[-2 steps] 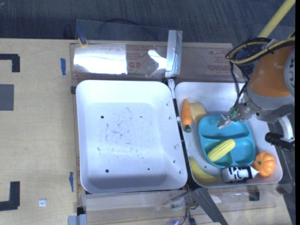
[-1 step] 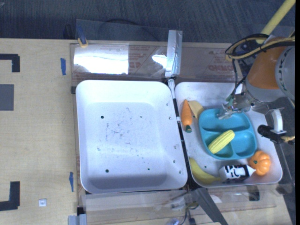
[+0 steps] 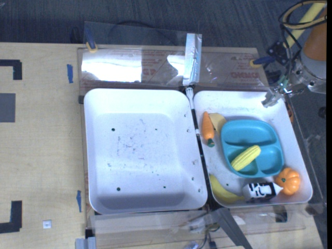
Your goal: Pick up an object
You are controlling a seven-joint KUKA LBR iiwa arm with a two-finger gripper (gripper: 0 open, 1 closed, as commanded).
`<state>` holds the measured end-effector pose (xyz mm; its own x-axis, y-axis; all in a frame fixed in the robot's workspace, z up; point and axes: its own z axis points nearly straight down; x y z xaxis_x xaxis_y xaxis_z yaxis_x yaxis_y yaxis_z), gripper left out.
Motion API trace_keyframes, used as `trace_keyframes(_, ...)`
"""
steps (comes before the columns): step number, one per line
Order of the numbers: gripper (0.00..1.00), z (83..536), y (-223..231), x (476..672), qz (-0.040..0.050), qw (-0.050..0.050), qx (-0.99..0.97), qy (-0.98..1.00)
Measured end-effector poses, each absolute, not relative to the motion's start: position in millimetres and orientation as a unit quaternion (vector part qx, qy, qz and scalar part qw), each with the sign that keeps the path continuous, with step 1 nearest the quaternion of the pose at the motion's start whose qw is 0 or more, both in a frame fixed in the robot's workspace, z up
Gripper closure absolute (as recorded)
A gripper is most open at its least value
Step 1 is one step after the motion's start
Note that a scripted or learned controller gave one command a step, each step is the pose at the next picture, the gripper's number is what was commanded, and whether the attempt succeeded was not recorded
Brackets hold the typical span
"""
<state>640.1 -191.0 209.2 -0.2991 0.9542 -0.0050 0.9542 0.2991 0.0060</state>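
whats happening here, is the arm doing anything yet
Nothing is picked up yet. The gripper sits over the right bin's upper right corner, apart from every object. That bin holds a blue divided plate with a corn cob on it, a carrot, a banana and a small pumpkin.

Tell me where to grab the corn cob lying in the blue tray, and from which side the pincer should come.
Take the corn cob across its middle, coming straight down from above. It lies flat and slanted in the blue tray, across the ridge between two compartments, so its long sides look open from above; close across the narrow width, at right angles to its length. The tray walls likely block a low sideways approach.
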Motion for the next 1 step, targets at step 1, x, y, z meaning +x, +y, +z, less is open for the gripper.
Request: trace_keyframes(1,1.0,89.1,-223.4,667.2,-0.0001,0.0,0.564,0.826)
